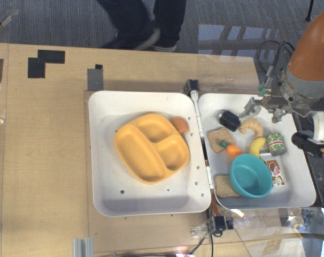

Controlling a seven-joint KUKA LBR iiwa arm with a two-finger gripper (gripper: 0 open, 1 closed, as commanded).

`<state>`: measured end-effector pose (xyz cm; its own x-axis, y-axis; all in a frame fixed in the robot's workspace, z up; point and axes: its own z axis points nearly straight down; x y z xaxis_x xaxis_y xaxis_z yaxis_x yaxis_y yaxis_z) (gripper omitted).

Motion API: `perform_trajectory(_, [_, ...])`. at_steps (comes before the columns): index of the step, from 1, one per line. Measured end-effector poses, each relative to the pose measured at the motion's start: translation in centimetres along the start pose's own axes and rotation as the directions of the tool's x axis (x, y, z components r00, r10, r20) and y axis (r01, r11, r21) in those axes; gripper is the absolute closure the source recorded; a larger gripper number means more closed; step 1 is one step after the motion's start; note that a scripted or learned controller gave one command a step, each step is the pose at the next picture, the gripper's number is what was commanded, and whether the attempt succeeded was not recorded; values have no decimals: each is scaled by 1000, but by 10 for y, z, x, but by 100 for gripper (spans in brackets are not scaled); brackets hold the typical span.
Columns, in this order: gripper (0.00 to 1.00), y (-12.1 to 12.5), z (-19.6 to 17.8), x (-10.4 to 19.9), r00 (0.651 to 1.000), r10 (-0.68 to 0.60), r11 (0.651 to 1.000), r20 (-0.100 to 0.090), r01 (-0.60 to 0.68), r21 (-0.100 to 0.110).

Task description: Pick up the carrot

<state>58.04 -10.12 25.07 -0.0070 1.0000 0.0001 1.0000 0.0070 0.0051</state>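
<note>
**Crowded bin puts the carrot grab at risk**

Camera view: the carrot (232, 149) lies in the right bin (306, 197), touching the teal bowl (251, 176) and just beside the banana (257, 145) and croissant (251, 125). A descent could snag 1 of those neighbours instead. The gripper (269, 105) hangs above the bin's far edge, up and right of the carrot; whether it is spread or pressed together, I cannot tell.

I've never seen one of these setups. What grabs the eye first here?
The big yellow divided plate in the left bin, with a small orange ball at its rim. Then the teal bowl in the crowded right bin, beside the carrot and banana.
</note>
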Motion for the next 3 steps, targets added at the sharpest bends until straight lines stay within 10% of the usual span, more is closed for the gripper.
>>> perform_trajectory(1, [0, -24, 161, 3, 993, -122, 993, 2, 122, -6])
perform_trajectory(2, [100, -21, 149, 5, 992, -124, 992, 0, 124, -14])
perform_trajectory(3, [100, 58, 59, 98, 995, -102, 995, -4, 102, -14])
